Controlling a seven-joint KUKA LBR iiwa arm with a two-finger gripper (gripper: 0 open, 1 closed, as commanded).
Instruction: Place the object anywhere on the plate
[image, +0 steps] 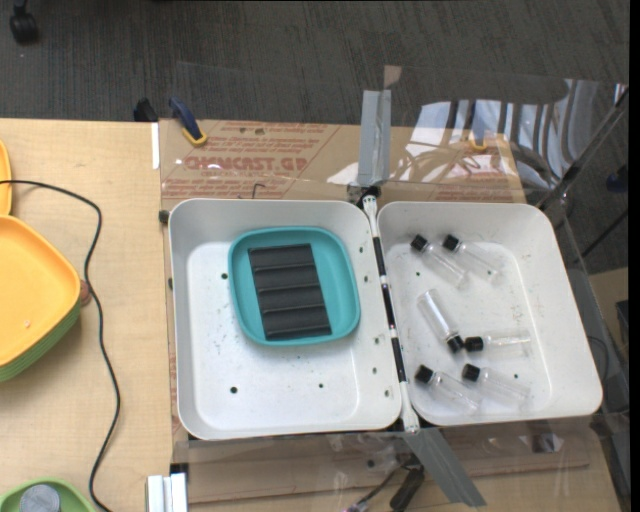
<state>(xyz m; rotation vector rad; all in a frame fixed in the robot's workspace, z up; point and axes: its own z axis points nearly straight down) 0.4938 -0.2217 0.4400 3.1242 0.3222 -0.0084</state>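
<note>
A dark ridged object (289, 291) rests on the teal plate (345, 295) in the left bin (200, 330); clear vials (438, 318) lie in the right bin (560, 330).

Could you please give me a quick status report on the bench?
Teal plate in left bin, dark ridged block on it. Six clear vials loose in right bin, none on plate.

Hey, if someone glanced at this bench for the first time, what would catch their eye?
Likely the teal plate in the left bin, with a dark ribbed block lying on it. Next, the clear vials with black caps scattered across the right bin. An orange dish sits at the bench's left edge.
</note>
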